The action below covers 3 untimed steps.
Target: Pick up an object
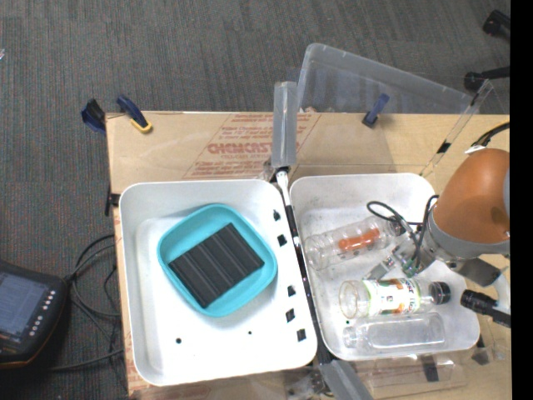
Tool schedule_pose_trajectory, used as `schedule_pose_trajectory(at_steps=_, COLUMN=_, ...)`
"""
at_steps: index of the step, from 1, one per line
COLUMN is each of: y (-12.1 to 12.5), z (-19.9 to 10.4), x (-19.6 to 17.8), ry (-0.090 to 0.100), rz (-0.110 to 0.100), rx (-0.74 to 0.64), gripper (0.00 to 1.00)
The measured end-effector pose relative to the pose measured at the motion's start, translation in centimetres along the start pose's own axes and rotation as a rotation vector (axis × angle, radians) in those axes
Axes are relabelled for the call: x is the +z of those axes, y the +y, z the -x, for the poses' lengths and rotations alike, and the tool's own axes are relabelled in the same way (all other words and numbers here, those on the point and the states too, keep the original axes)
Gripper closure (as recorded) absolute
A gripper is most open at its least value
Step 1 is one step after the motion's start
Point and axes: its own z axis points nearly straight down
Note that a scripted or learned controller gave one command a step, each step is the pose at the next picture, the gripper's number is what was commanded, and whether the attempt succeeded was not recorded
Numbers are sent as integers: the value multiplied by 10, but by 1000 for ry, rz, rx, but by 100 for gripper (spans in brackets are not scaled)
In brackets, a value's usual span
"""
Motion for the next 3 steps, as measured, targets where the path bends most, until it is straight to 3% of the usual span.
schedule_pose_trajectory(at_steps=1, y=-3, z=3, x=8, ry=21, rz=-25, rx=180, gripper=0)
schedule_pose_trajectory(at_steps=2, y=26, z=57, x=20, ry=44, rz=-52, rx=109, gripper=0)
schedule_pose_trajectory(at_steps=3, y=72, z=95, x=26, ry=49, rz=-67, rx=180, gripper=0)
